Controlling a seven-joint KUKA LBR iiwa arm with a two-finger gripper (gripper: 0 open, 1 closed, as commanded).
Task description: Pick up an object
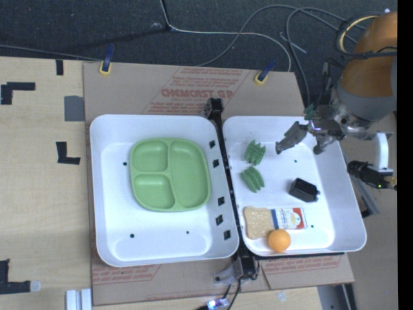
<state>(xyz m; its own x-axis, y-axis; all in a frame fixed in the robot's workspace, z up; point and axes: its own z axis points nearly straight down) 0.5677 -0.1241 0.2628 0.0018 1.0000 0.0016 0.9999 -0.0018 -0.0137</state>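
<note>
Your gripper (pixel 302 138) hangs spread and empty over the right bin's (pixel 335 192) far edge. The nearest pick, a small black block (pixel 303 189), lies toward the near edge, long axis running roughly left-right.

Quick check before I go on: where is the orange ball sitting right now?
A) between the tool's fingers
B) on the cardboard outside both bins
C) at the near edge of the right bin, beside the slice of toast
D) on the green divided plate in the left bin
C: the orange ball lies in the right bin at its near edge, next to the slice of toast, well away from the tool.
</note>
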